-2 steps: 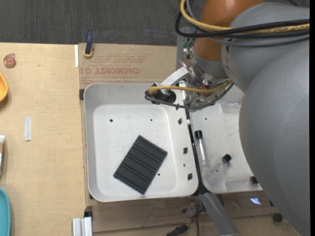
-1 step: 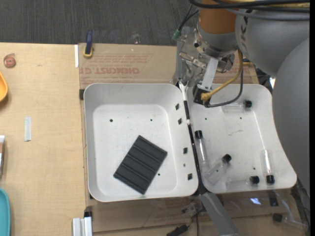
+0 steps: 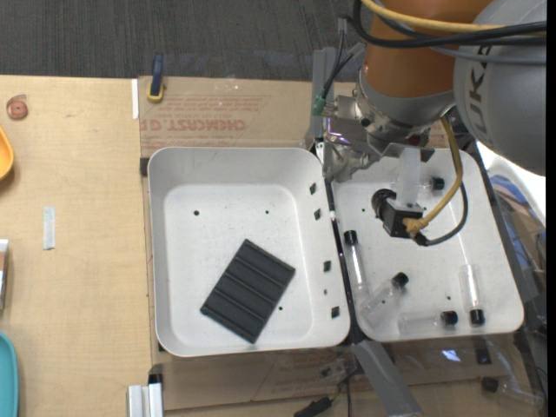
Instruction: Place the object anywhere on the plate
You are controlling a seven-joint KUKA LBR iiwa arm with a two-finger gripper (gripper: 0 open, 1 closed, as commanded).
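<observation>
From the overhead camera, the grey arm (image 3: pixel 512 59) with its orange band (image 3: pixel 426 16) reaches in from the right and hangs over the upper left part of the right bin (image 3: pixel 504 259); the gripper (image 3: pixel 347 146) sits under the wrist, near the wall where the two bins meet, and the wrist hides it so far that I cannot tell whether it is wide, narrow or closed; nothing can be seen held in it. The black ribbed slab (image 3: pixel 249 290) lies flat in the left bin (image 3: pixel 161 233), turned at a slant, towards the lower middle of the floor, apart from every wall and well apart from the gripper. In the right bin lie several clear tubes (image 3: pixel 469 285) with black caps (image 3: pixel 449 318), mostly along the lower edge, and one tube beside the left wall. Both bins rest on brown cardboard (image 3: pixel 208 115); a blue and yellow clamp (image 3: pixel 156 81) grips its upper left corner. On the wooden bench (image 3: pixel 78 276) to the left, an orange rim (image 3: pixel 3 156) and a teal rim (image 3: pixel 5 380) are cut off by the frame's edge.
</observation>
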